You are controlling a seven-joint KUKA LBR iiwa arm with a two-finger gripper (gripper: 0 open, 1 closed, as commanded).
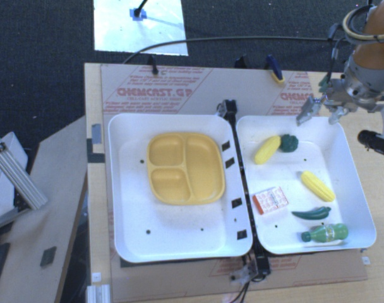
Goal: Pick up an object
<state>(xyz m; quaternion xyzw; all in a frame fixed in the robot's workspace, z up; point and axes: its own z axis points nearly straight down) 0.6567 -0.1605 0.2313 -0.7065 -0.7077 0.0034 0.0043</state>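
My gripper (321, 111) hangs open over the back rim of the right bin (362, 214), with nothing between its fingers. In that bin lie a yellow lemon-like piece (267, 149) with a dark green broccoli (288, 143) touching it, a yellow corn cob (318, 185), a red and white packet (270, 200), a dark green pepper (312, 213) and a green bottle (324, 233). The lemon piece and broccoli are closest to the gripper, a little in front and to its left.
The left bin (126, 188) holds a yellow divided plate (185, 168). A black divider with clips (237, 169) runs between the bins. A blue clamp (275, 69) sits on the board behind the right bin.
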